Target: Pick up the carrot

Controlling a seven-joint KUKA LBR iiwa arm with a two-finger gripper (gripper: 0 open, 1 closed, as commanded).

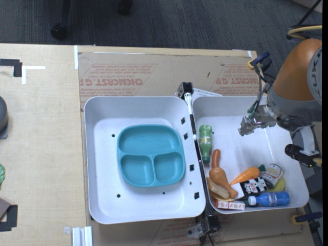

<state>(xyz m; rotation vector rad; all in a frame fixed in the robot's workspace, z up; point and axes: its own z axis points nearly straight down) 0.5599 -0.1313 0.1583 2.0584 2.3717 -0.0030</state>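
The small orange tapered carrot (245,175) is contained in the shallow white right bin (233,118). The gripper (248,126) is positioned above it; the jaws' state cannot be determined.

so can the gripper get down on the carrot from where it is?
Probably yes. The gripper hovers over the right bin, and the carrot lies exposed on top, though a drumstick and small packages crowd its sides.
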